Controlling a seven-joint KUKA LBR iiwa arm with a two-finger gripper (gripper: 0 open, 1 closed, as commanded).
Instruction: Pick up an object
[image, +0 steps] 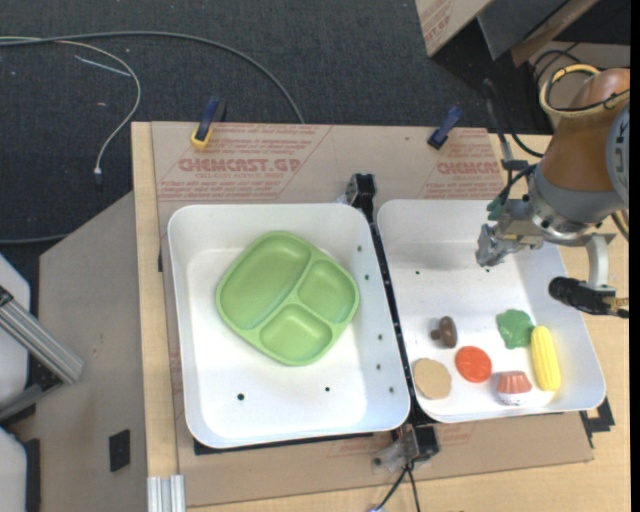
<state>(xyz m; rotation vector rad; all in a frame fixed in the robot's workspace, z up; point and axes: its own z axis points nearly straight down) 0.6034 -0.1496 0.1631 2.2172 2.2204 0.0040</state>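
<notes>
Item: gripper (497, 243). Position: over the far half of the right bin (425, 235), on the grey arm (580, 150) that enters from the right. Its tips look close to the bin floor or just above it; which one cannot be told from this angle. State: nothing is visible between its tips, and whether they are spread or pressed together cannot be told.

Candidate objects, all in the right bin, all nearer the camera than the gripper and apart from it:
- brown lump (444, 329), closest to the gripper, below and slightly left of it.
- green leafy piece (514, 327), below the gripper and slightly right.
- yellow corn cob (545, 357), just beside the green piece, further right.
- red-orange round piece (473, 364), below the brown lump.
- tan disc (432, 378), left of the red piece, near the bin's front edge.
- pink and white cupcake-like piece (512, 386), at the front edge.

Other stock: green divided plate (287, 297) in the left bin (200, 390), well away to the gripper's left; both bins rest on the tabletop (250, 160).

Progress, as judged: no object is lifted or gripped. All six pieces lie on the bin floor. Approach, closing on one piece and the lift all remain to be done.
</notes>
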